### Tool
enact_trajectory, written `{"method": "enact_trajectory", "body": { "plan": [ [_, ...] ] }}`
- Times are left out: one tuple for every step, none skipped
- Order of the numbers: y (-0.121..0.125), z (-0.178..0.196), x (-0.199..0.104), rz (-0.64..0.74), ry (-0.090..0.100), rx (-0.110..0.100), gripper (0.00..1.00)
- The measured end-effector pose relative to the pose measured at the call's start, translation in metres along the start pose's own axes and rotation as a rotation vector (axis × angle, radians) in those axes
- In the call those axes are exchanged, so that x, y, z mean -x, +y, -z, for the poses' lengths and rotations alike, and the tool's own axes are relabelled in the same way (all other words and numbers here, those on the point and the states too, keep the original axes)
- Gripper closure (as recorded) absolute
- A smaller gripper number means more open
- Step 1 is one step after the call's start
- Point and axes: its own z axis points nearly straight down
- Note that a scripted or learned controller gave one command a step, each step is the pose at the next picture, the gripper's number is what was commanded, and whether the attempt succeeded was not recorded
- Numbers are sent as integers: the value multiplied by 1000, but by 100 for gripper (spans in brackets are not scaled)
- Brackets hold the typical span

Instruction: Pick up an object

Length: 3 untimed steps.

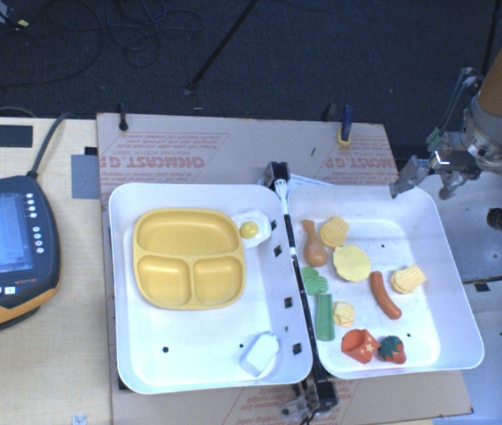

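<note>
My tool (428,173) hangs up at the far right corner of the right bin (450,237), past its rim. I cannot tell if it is clenched or released, because it is small and blurry from here. It is not grasping anything.

The toy food I could pick is all in the right bin. The things lie close together, so I think my tool could bump one and push another away. The sausage (385,295) is thin and round and may roll. The green pod (324,315) lies just beside the wall between the bins, so my tool might hit that wall. The tomato (359,344) and the strawberry (392,350) sit almost touching, and I might nip both.

The left bin (144,335) holds a yellow tray (190,258), a toy egg (250,229) and a small white piece (259,354).
</note>
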Motion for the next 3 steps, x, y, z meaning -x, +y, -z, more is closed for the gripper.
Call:
{"method": "enact_trajectory", "body": {
  "plan": [
    [-69,-79,-4,-1,5,-14,0],
    [-120,-182,-30,0,1,-5,0],
    [-68,-177,-14,-1,-1,2,0]
  ]
}}
